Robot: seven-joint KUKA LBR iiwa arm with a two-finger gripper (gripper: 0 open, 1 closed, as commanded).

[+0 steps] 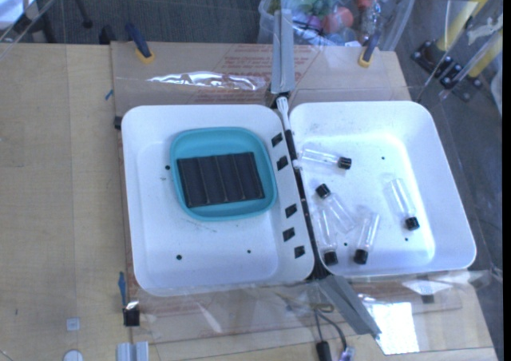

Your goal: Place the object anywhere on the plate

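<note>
Left bin [144, 263]: teal plate [221, 173] bearing a ribbed black insert [220, 179]. Right bin [447, 192]: five clear black-capped vials [325, 159], scattered. Gripper state: cannot tell.

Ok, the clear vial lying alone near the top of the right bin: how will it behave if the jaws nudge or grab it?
The vial lies on its side and looks cylindrical, so a nudge would probably roll it. Its clear, smooth-looking wall may slip in a grasp. It looks small and thin, so probably light, perhaps fragile; the black cap might offer better grip.
</note>
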